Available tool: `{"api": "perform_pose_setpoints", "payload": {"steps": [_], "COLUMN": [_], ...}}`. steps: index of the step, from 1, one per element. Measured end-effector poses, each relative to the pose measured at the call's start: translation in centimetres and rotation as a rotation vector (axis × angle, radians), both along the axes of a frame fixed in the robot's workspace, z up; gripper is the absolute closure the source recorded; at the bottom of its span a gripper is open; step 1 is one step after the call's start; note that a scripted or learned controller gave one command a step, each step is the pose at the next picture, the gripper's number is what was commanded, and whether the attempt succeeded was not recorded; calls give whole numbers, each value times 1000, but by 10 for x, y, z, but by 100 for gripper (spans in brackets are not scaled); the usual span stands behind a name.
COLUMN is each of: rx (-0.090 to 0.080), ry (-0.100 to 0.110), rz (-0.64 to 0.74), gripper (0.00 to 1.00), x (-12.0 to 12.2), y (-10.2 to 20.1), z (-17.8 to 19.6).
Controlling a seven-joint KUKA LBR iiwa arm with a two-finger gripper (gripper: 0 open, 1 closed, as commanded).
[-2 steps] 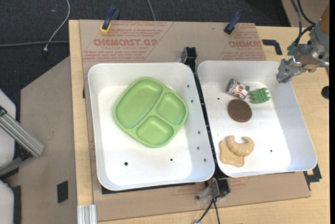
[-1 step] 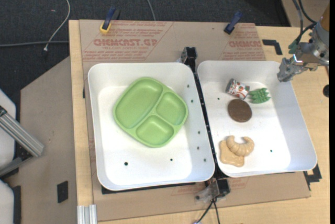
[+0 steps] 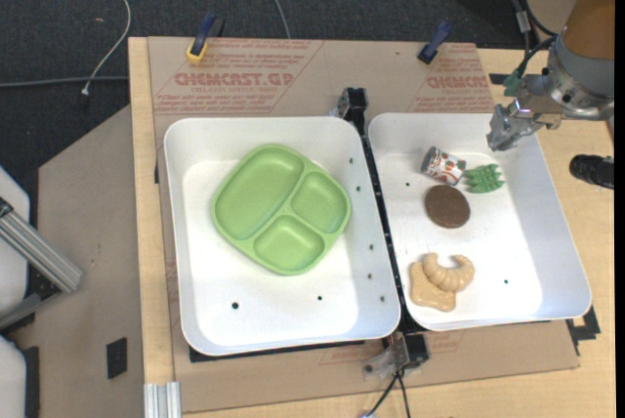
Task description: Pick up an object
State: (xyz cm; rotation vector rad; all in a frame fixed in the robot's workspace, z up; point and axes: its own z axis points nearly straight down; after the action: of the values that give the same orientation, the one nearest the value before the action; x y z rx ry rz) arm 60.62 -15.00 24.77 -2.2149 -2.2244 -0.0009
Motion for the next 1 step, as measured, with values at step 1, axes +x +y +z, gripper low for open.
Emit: {"api": "perform_pose_setpoints", "payload": {"steps": [1], "rx": [1], "ry": [1], "rz": [2], "gripper": [100], "x": [7], "y": [58], "z": [-11]}}
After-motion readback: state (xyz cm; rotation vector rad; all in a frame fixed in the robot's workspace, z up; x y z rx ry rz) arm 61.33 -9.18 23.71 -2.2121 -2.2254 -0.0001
